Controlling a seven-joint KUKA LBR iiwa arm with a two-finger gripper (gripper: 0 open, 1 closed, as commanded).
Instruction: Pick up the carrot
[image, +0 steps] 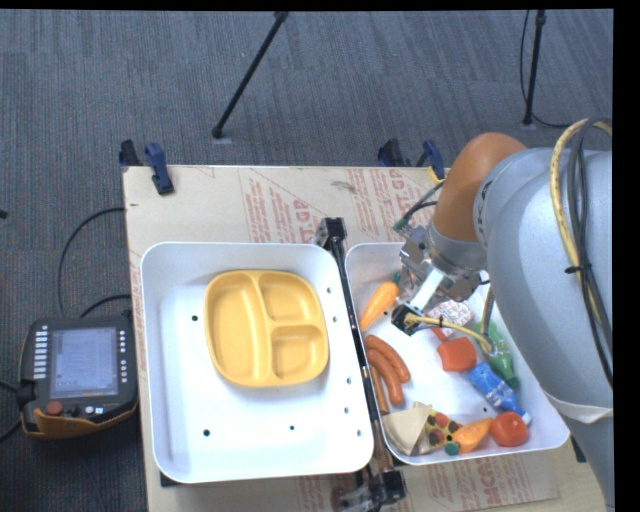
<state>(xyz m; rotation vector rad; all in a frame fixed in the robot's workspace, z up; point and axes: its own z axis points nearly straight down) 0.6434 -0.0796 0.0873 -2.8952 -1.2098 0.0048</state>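
Here, carrot (380, 302), just beside wrist (437, 262)

Two white bins (180, 400) (425, 385); one yellow plate (266, 325); two carrots (380, 302) (474, 432); two sausages (388, 358); one tomato (509, 428); one blue bottle (493, 385).

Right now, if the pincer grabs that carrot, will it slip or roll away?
The carrot looks like smooth toy plastic, so probably stiff, light, slippery. Its tapered shape may roll or pivot if nudged. It lies by the bin wall, which could stop it.
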